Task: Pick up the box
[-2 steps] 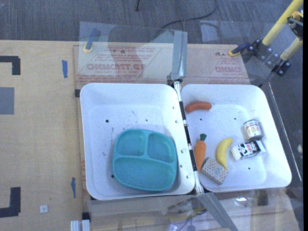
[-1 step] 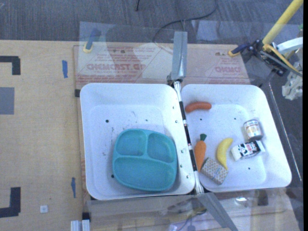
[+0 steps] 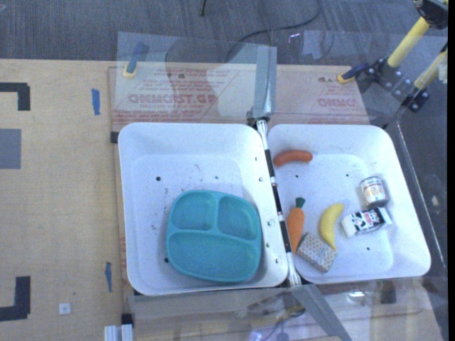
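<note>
A small white box (image 3: 366, 220) with black print lies on its side in the right bin (image 3: 409, 251), right of centre. A tan speckled box (image 3: 316, 251) lies tilted near that bin's front left corner. It touches the lower end of a yellow banana (image 3: 330, 224), which lies between the two boxes.
Also in the right bin are an orange sausage (image 3: 293, 158) at the back, a carrot (image 3: 296, 222) along the left wall, and a small can (image 3: 372, 190) just behind the white box. The left bin (image 3: 142, 155) holds a teal divided plate (image 3: 213, 236). Yellow-handled clamps (image 3: 409, 41) stand at the top right.
</note>
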`<state>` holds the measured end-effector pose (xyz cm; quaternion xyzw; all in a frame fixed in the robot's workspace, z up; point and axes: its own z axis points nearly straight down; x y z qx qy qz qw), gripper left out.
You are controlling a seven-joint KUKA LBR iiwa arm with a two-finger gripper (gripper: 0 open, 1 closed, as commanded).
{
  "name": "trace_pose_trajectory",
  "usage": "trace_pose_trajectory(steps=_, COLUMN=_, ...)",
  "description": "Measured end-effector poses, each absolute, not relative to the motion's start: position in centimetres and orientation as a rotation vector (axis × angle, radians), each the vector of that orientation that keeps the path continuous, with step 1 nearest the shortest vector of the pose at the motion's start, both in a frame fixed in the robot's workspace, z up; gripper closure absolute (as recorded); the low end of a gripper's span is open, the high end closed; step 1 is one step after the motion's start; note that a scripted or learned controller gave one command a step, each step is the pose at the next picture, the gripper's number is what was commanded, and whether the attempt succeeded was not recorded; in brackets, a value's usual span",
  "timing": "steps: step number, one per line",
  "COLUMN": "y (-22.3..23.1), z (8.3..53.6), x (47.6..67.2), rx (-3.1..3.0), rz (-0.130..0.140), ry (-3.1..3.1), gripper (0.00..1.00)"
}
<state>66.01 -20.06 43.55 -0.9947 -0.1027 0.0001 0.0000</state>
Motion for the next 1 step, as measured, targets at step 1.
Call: trace_pose_trajectory(steps=1, y=-19.62, z=44.60, x=66.18, rx=-3.125, rz=-0.001, ry=-0.337, gripper=1.00)
